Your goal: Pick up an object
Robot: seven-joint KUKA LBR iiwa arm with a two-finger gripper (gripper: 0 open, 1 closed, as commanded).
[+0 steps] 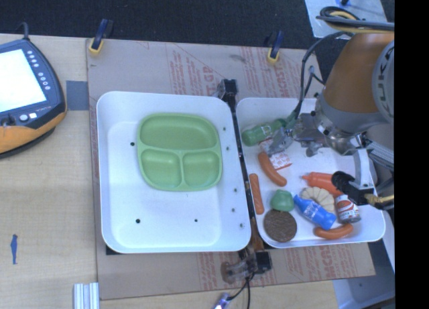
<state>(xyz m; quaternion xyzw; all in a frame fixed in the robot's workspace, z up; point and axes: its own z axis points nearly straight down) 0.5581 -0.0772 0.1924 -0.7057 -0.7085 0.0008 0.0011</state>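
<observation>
The right bin (375,234) holds several toy foods. A green bottle (261,131) lies at its far left, with an orange sausage (271,169) and a red-and-white packet (282,160) just below it. My gripper (280,141) hangs low over the bin's upper left, right beside the green bottle's end and just above the packet. Nothing shows as held. Further down lie a thin sausage (256,194), a green lump (282,200), a brown patty (279,225), a blue bottle (315,212), a carrot (320,180), a small can (345,208) and another sausage (333,232).
The left bin (114,220) holds a green divided plate (179,151). A tablet-like pendant (27,93) lies on the bench at far left. The arm's orange-banded body (355,80) covers the right bin's upper right. A black part (348,186) reaches in at the right.
</observation>
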